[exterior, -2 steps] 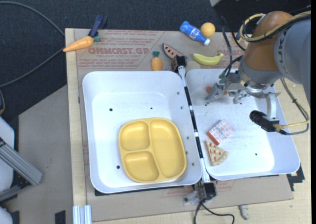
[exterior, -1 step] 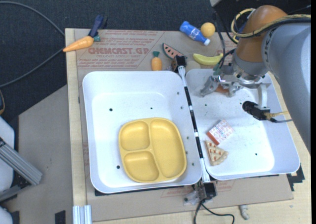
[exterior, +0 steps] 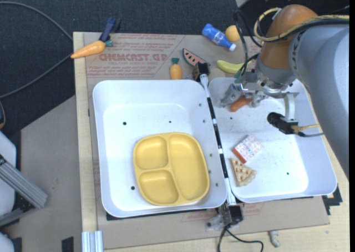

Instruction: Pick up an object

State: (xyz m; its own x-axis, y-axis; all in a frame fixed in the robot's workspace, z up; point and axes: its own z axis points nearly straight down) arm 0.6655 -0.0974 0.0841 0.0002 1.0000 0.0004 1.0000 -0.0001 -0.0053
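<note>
My gripper is low over the far left corner of the right bin, below the arm's orange band. A small orange-red, carrot-like piece lies on the bin floor directly under the gripper, partly hidden by it. I cannot tell whether it is touching the piece. Nearer the front of the same bin lie a red and white box and a toy pizza slice, both apart from the gripper.
The left bin holds a yellow divided plate. Behind the bins on the bench lie a carrot, a blue bottle, a banana, a watermelon slice and a small orange toy. A black part hangs from the arm over the right bin.
</note>
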